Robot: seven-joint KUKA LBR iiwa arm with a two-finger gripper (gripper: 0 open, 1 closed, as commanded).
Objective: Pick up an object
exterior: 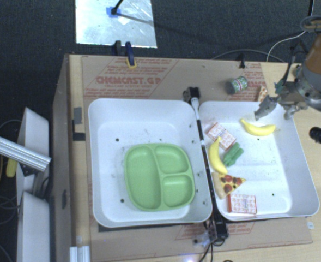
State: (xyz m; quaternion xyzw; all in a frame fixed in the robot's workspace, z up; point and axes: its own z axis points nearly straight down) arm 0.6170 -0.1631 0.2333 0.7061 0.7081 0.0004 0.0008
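My grey two-finger gripper (265, 109) is hovering, fingers spread and gripping nothing, just above the small curved yellow banana (258, 128) in the right white bin (302, 179).

Dark carpet floor (29, 26) fills the top of the frame, with a shiny metal sheet (115, 15) lying upper centre. The bench is topped with brown printed cardboard (149, 75). Grey aluminium rail (18, 150) and white panels (32, 212) sit at the left edge, pretty cluttered
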